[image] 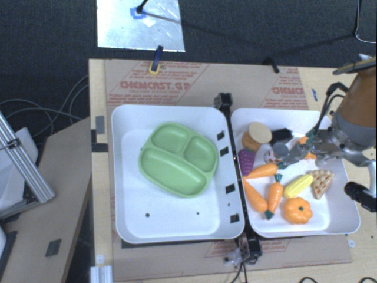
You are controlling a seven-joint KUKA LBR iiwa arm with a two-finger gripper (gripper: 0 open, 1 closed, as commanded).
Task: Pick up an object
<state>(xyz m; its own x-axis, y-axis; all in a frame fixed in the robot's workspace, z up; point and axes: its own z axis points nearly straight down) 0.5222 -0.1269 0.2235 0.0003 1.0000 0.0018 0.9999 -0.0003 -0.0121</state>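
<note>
Clutter fills the right bin (339, 220): toy food lies loose and close-packed, which suits a grab at almost any spot. A round bun (257, 135) sits near the bin's far left corner, a purple piece (247, 160) against its left wall, two carrots (265, 196) and a corn cob (298, 185) across the middle, a pumpkin (297, 210) toward the near edge, and a waffle wedge (321, 183) nearer the right wall. The left bin (126, 175) carries a green divided plate (178, 158) at its centre, set apart from the food, probably as a place to put things. The arm (359, 108) leans in over the right bin's far right corner, wrist tipped down and leftward, with the gripper (287, 151) low above the middle of the pile, just past the carrots. Whether it is spread or closed I cannot tell; nothing is visibly caught in it.
</note>
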